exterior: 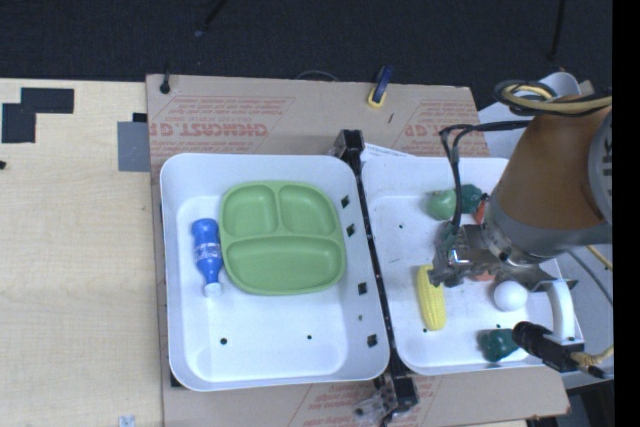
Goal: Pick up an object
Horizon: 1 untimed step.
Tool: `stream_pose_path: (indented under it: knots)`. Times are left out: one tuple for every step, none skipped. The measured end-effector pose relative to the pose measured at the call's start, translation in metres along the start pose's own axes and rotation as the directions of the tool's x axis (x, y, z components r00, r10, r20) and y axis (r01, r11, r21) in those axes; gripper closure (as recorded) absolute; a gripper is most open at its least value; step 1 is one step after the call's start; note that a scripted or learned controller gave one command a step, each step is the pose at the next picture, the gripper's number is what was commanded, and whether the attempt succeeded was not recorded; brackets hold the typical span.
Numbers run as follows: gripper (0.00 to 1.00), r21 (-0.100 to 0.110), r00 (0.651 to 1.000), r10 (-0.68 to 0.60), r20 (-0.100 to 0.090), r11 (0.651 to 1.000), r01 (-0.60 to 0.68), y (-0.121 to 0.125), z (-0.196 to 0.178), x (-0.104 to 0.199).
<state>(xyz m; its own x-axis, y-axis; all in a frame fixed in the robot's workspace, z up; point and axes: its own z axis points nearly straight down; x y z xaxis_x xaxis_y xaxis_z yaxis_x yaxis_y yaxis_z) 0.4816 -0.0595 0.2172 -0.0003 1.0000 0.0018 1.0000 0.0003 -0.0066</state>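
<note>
pincer (447,267) seemingly beside corn (431,298), right bin (400,215)

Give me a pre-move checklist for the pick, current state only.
1. Gripper sits over the right bin: ok.
2. Finger state readable: cannot tell.
3. Nearest target, the yellow corn, lies right beside the gripper: ok.
4. Object held between fingers: cannot tell.
5. White ball crowds the wrist: not ok.
6. Green plate and blue bottle sit in the left bin, away from the arm: ok.
</note>
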Motion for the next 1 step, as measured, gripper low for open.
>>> stream_pose_path:
  knots:
    - [1.00,-0.005,1.000,0.001,0.001,1.000,-0.001,0.0007,-0.0205,-0.0031]
